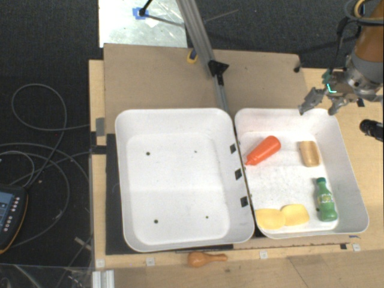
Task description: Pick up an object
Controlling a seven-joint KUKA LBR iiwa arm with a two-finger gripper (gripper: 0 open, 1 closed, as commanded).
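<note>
One fixed overhead camera looks slantwise down on both bins (180,116).

Workbench on a dark carpeted floor

A brown cardboard sheet (162,77) covers a pale wooden bench (312,269) that stands on dark carpet (48,35). Thin grey cables (36,110) loop over the carpet to the left, near a black handheld device with a lit screen (9,212) at the left edge. Beyond the bench, a shiny pale floor patch (126,11) carries a bit of blue tape (139,13). A grey metal pole (198,29) slants across it.
</note>
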